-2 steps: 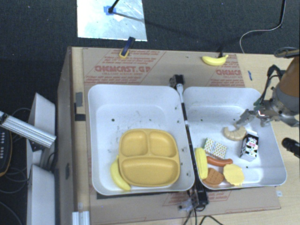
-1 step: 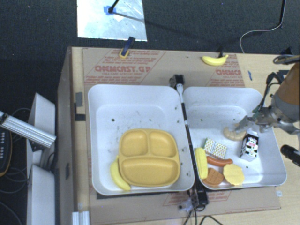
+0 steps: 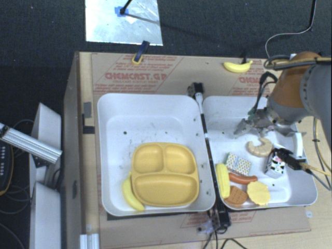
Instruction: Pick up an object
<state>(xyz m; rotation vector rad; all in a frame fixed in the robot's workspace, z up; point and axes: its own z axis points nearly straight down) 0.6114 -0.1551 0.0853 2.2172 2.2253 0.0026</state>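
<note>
We hover our gripper (image 3: 251,124) with jaws spread and empty low in the right bin (image 3: 301,191), just beside the beige crescent toy (image 3: 259,148), probably lining up a pick.

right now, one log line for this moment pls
arm: over right bin | gripper: above croissant piece, nothing seen held | left bin: yellow tray, banana

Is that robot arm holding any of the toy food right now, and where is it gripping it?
Nothing held: the gripper hangs above the right white bin's floor.
</note>
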